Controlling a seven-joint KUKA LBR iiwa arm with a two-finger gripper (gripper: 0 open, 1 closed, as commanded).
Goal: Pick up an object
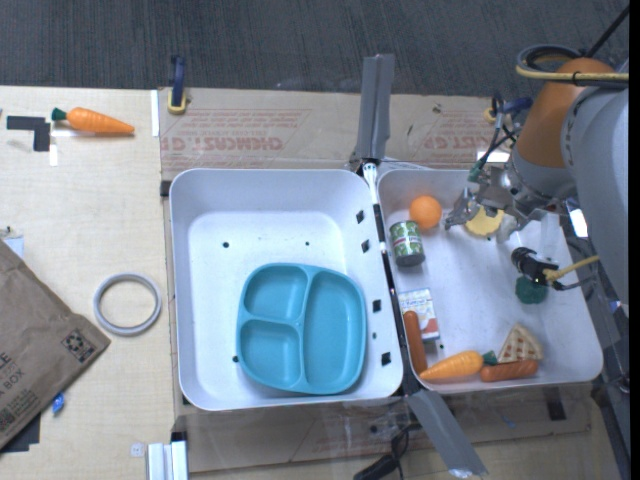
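Writing first. We read part of a word in red print on the cardboard sheet (pixel 300 128) behind the bins, upside down and too faint to spell out. The brown box (pixel 40 338) at the left edge shows "BOX" in white, cut off by the frame. The small carton (pixel 420 313) in the right bin (pixel 570 368) has a red and white label; we cannot read its text. The green can (pixel 406 242) near the divider bears a label too small to make out.

The hand (pixel 487 211) sits low at the rear of the right bin, and a pale yellow object (pixel 484 222), rounded and soft-edged, lies right at its tip. Whether the hand is released or clenched we cannot tell, nor whether it grips the yellow piece.

An orange ball (pixel 425 211) lies just left of the hand, beside the can. A dark green toy (pixel 530 286) lies near the right wall. Along the front wall: a carrot (pixel 452 365), a red sausage (pixel 510 370) and a waffle wedge (pixel 520 345), close together.

The left bin (pixel 200 218) holds a blue divided plate (pixel 302 328). On the worktop (pixel 80 228) to the left lie another carrot (pixel 92 121) and a grey ring (pixel 127 302).
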